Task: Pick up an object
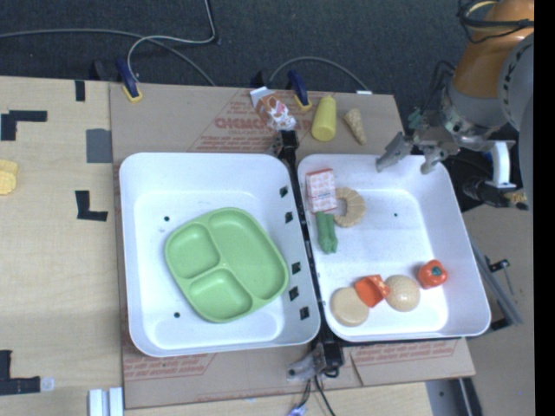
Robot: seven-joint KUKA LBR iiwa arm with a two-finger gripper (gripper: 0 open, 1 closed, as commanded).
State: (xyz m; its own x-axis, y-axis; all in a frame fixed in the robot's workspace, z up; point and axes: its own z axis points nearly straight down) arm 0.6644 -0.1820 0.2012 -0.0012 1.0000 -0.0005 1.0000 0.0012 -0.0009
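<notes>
The left bin (139,232) holds just a green divided plate (225,263). The right bin (464,258) carries everything worth picking. The arm (494,59) hangs over that bin's far right corner, and its gripper (406,156) sits above the rim with its fingers spread apart and nothing between them. So, as I judge it, the pick has hardly begun: no object chosen, no descent made. Near the bin's far left lie a pink box (321,189), a tan ring (351,208) beside it and a green stick (326,232). At the near side are two round buns (349,306), an orange piece (370,289) between them and a small tomato (432,273).
</notes>
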